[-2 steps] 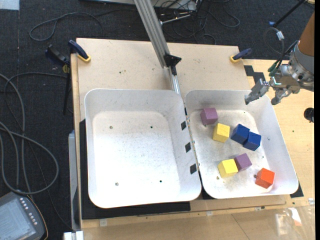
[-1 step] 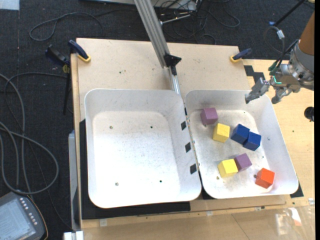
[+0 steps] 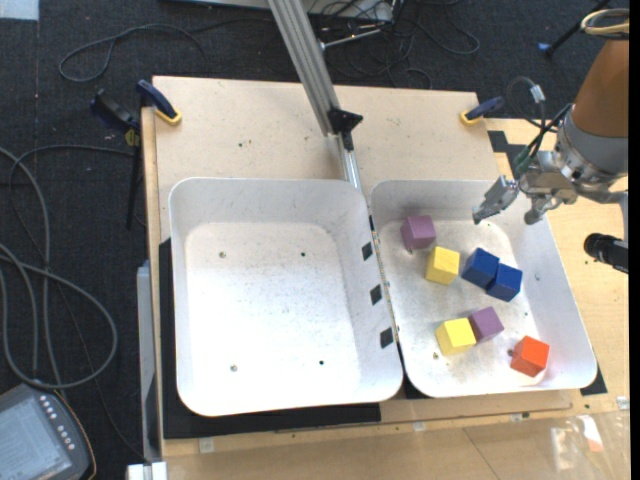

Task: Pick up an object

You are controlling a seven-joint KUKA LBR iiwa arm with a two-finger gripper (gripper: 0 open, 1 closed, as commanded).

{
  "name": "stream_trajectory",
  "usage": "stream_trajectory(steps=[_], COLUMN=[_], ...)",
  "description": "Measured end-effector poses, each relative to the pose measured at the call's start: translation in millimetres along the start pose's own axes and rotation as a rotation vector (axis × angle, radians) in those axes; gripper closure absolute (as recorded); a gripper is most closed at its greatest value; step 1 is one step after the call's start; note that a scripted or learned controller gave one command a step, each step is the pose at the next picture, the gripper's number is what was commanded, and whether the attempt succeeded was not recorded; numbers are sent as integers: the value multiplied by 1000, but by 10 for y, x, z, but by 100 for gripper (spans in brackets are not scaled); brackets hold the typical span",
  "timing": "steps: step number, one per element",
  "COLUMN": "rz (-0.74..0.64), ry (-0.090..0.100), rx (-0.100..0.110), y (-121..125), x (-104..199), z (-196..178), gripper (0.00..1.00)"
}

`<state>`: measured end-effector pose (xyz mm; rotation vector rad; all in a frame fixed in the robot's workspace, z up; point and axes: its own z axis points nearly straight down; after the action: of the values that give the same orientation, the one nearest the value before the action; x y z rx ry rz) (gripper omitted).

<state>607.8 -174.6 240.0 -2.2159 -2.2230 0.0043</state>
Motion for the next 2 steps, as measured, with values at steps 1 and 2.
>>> stream_trajectory(steps=[1,2], rz=[4,4], ry=[1,3], rx=[2,-9], y=[46,53], x=[-23,40], z=[625,1202], gripper=[0,0])
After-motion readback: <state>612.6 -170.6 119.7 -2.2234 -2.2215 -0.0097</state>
